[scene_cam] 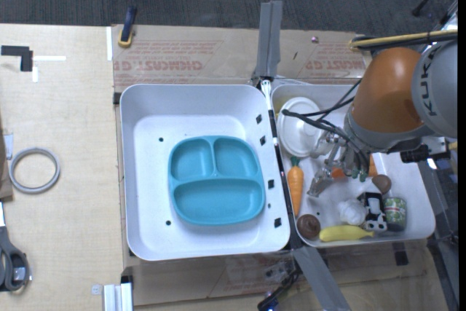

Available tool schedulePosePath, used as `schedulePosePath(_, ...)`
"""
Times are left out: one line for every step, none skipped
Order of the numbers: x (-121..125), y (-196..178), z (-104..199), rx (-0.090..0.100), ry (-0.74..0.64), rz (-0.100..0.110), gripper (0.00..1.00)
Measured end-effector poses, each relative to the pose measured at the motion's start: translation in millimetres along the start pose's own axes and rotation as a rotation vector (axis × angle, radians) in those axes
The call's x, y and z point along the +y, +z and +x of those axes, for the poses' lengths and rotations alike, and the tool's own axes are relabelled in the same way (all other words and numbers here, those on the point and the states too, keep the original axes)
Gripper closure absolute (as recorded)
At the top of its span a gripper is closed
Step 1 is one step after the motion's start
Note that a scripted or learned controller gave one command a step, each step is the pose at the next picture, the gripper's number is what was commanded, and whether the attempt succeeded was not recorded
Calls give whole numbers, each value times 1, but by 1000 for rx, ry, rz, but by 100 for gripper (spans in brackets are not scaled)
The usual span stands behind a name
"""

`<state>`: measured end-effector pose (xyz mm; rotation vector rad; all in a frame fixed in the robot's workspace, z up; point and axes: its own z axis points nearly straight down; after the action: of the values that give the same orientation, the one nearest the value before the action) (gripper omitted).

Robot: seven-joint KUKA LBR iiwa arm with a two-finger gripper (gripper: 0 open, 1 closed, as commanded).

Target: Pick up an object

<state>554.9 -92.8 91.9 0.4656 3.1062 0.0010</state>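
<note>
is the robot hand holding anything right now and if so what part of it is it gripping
It cannot be told. The hand is low in the right bin, between the carrot and a small orange piece, but nothing shows clearly in its grip.

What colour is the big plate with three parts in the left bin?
The divided plate is light blue, seen clearly in the camera view.

Bins point(138, 178): white. Tray point(215, 180): light blue. Carrot point(295, 184): orange, green top. Banana point(346, 233): yellow. Round item point(308, 225) beside the banana: dark brown. Can point(395, 213): green label. Bowl point(297, 129): white. Arm point(393, 95): grey, orange band. Tape ring point(33, 170): grey. Bench point(54, 113): pale wood.
</note>
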Motion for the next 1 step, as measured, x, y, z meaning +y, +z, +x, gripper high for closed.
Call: schedulePosePath(-74, -27, -70, -5, -148, 1, 0)
